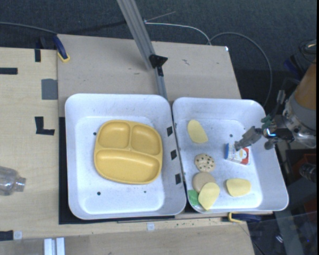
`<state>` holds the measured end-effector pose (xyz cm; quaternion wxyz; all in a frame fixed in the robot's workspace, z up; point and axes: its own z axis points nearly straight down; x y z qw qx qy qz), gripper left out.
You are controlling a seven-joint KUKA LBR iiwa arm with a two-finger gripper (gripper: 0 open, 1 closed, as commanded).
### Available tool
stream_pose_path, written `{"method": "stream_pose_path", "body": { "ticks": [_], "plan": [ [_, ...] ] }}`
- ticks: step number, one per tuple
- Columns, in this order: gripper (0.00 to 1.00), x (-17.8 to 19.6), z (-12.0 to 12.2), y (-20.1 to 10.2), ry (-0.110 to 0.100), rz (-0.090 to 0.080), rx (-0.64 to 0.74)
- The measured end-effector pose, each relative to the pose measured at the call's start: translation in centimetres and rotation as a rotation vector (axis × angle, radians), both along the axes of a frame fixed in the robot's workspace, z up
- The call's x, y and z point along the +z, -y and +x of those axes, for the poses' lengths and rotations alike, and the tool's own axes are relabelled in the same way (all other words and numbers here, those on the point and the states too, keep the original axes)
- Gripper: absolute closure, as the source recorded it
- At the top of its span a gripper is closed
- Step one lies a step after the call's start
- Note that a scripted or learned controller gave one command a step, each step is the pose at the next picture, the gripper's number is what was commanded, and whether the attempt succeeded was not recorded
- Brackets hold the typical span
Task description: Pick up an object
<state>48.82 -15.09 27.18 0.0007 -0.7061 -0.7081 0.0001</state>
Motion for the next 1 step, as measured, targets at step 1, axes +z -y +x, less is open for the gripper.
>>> {"method": "stream_pose_path", "body": {
  "ticks": [1],
  "plan": [
    [1.00, 0.98, 0.06, -0.11, 0.000, 0.001, 0.002]
  ]
}}
